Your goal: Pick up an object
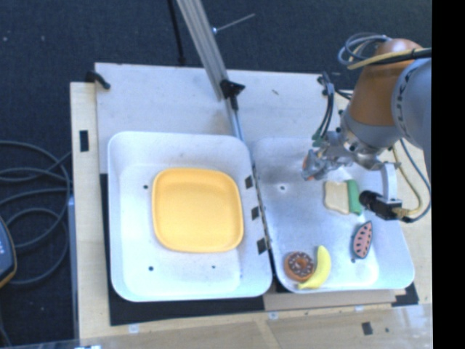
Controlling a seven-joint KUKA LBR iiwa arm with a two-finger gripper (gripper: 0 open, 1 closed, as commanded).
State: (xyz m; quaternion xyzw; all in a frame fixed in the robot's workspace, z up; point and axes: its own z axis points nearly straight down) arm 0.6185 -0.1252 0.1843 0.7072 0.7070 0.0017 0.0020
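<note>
Toys likely light, stiff, slick plastic, scattered in shallow white right bin (270, 195): pale sandwich slice with green strip (341, 196) just below two-finger gripper (317, 164), best pinched across thin edges; watermelon wedge (362, 240), yellow banana (320, 267), brown doughnut (298, 265) near front wall; finger spread impossible to tell.

A pale wooden bench (86, 217) stands on dark carpeted floor (43, 27), topped by a white board (160, 97). Black cables (33, 184) loop on the floor at left. A grey metal rail (200, 35) slants in from the far side (clamped near the board's middle). Lighting is even.
</note>
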